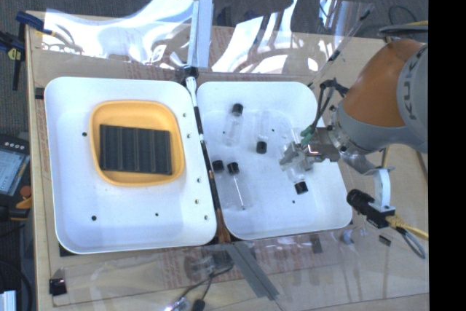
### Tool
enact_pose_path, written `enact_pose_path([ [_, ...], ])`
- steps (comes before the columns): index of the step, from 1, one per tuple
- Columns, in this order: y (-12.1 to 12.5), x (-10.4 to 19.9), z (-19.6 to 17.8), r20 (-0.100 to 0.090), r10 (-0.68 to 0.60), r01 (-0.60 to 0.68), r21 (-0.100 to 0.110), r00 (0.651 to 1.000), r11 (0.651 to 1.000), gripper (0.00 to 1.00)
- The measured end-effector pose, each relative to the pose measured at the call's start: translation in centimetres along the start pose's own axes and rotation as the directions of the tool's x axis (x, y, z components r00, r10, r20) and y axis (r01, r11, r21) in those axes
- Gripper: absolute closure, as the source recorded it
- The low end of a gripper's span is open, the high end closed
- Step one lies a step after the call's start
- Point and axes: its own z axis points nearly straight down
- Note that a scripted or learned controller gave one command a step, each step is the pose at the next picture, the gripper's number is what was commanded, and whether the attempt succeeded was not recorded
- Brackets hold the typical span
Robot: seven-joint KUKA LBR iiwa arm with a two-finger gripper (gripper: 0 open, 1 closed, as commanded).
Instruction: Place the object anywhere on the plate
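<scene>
Clear vials with black caps (237, 186) lie scattered in right bin (218, 218), lower-centre one's long axis near vertical, cap up. Yellow plate (131, 115) in left bin (73, 222). Pincer (295, 154) at right: state cannot tell. Wooden worktop (328, 280), dark carpet beyond.

Both bins (73, 215) look like smooth matt white plastic; the yellow plate (102, 120) is glossy, the vials (233, 129) clear.

Bench (408, 258) bears two white bins (65, 178), side by side.
</scene>
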Motion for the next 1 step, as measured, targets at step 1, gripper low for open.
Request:
enact_pose_path([
  [1,0.00,-0.01,0.00,0.000,0.000,0.000,0.000,1.000,1.000,0.00],
])
